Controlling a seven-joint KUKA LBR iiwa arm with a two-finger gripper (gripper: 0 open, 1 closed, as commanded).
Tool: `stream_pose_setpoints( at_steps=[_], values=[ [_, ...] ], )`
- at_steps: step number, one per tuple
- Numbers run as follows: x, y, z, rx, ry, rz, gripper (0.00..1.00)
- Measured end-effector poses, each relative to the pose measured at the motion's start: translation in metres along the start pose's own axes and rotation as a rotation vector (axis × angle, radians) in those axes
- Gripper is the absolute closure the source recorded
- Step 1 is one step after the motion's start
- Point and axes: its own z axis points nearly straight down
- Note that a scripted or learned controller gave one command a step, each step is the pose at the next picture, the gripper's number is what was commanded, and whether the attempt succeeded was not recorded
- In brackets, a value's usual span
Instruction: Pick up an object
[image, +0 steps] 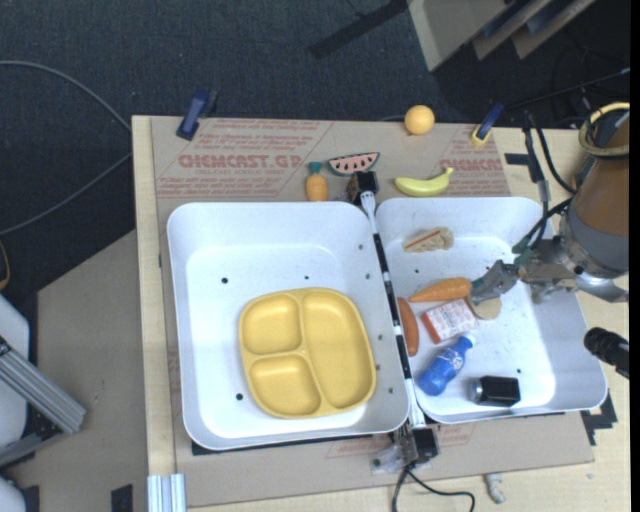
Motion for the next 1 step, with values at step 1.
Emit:
stream_pose_setpoints(
  at_steps=[1],
  values=[
    [0.02, 0.0157, 0.1356, 0.002, 0.0, 0.001, 0.0]
  ],
)
